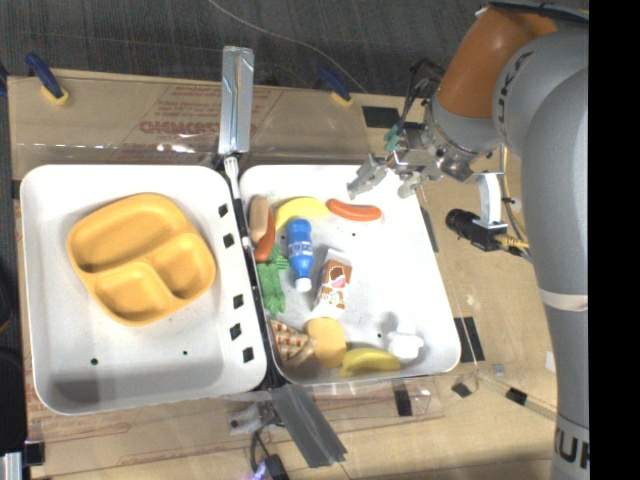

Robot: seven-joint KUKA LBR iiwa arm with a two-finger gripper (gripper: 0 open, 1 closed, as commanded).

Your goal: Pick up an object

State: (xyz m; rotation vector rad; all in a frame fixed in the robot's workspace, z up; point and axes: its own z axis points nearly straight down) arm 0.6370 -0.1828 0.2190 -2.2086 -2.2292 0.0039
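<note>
1. The gripper (388, 176) hangs over the far right corner of the right bin (425, 288). Its two fingers stand apart, with nothing between them.
2. The arm (545, 118) reaches in from the right and leans over the bin's rim, which probably keeps the wrist clear of the wall during a descent.
3. The nearest candidate is the red sausage (354, 209), lying flat on the bin floor just beside the gripper, toward the near side. It lies apart from the other items, so it looks like the easiest grasp.
4. The other candidates crowd the bin's left half:
   - a blue bottle (299, 249) lying on its side;
   - a small carton (335, 281) tilted against it;
   - a yellow banana (298, 210) at the far end;
   - a yellow piece (371, 361) and a white piece (404, 346) at the near wall.
5. Tight packing there leaves little room for fingers to pass on both sides of an item.
6. The left bin (45, 298) bears a yellow divided tray (140, 255), well apart from the gripper.
7. Judgement: the pick is not yet made; a descent and closure remain.
</note>
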